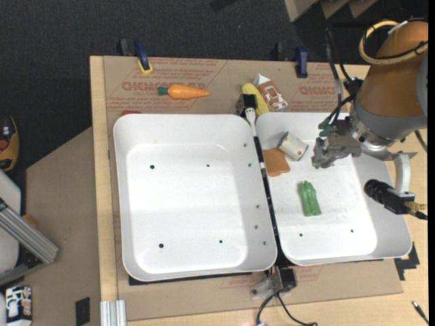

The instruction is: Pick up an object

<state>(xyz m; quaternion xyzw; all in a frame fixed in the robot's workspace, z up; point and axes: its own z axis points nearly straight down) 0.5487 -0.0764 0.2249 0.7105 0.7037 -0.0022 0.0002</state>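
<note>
I see a cardboard-topped bench (102,182) on dark carpet (102,12). My gripper (325,156) hangs over the right bin (380,240), beside a green toy (309,199); its grip I cannot tell.

dark carpet floor (102,12), cardboard-topped bench (102,182)

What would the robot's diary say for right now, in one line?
phase: reaching | gripper: over right bin, nothing seen held | in bin: green object, orange piece, small white item

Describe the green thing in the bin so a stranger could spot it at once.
Look in the right-hand white bin, the one the arm reaches over. Near its middle lies a small green object, lengthwise toward the front rim. It is the only green piece; its neighbours are tan and white.
</note>
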